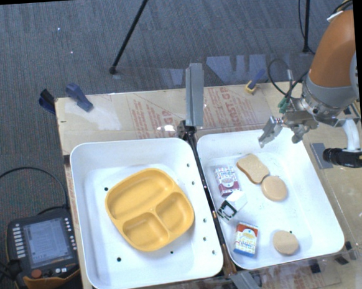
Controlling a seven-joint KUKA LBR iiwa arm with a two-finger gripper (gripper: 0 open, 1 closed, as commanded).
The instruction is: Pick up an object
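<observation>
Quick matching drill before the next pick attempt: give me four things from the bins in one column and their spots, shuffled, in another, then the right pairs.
Things:
1. yellow divided plate
2. bread-slice toy
3. orange and blue carton
4. gripper

Places:
A. near edge of the right bin
B. above the right bin's far edge
C. left bin
D. far part of the right bin, beside a round biscuit toy

Pairs: 1-C, 2-D, 3-A, 4-B

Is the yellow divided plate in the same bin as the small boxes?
No, the yellow divided plate lies alone in the left bin, while the small boxes lie in the right bin.
</observation>
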